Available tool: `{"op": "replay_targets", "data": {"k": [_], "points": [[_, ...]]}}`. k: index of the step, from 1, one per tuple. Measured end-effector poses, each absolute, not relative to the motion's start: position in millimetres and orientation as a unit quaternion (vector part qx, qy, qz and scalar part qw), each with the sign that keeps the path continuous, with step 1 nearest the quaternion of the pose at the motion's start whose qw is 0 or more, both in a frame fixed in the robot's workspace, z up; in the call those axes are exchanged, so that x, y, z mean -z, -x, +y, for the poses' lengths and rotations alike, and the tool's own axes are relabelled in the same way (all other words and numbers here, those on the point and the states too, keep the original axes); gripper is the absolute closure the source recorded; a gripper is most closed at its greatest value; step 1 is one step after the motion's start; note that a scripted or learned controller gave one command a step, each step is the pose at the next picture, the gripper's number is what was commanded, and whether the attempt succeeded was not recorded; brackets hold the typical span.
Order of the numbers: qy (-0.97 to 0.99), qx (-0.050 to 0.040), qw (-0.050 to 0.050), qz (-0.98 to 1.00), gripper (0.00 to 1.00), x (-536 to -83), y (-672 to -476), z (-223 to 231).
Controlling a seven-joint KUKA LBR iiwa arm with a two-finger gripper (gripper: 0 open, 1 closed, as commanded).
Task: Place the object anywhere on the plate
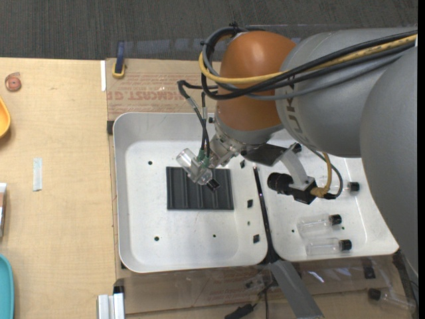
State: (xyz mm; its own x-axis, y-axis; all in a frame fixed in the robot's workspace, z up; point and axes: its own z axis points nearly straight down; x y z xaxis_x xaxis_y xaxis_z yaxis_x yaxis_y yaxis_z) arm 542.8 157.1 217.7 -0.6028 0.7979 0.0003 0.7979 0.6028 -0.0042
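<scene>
Clear vial [192, 165] clamped between the fingers of the gripper [199, 168], directly above the black ribbed plate [199, 195], upper edge.

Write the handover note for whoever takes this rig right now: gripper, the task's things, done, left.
Gripper: over the left bin, above the upper edge of the dark ribbed plate. A clear vial with a black cap sits at its tip; whether it is truly clamped is unclear.
Plate: flat in the middle of the left bin.
Two more clear black-capped vials lie in the right bin.
Done: vial brought over the plate.
Left: set it down on the plate, release, withdraw.
</scene>
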Motion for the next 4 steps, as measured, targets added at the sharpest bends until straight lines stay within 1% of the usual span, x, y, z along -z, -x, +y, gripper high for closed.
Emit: {"op": "replay_targets", "data": {"k": [1,2,3,4], "points": [[0.446,-0.0016,0.001,-0.895,0.00,-217.9,-543.0,156.8],[0.644,-0.0029,0.001,-0.765,0.00,-147.6,-527.0,192.9],[0.759,-0.0020,-0.001,-0.651,0.00,-198.8,-596.5,182.8],[0.883,-0.0024,-0.001,-0.468,0.00,-141.0,-636.4,203.5]]}}
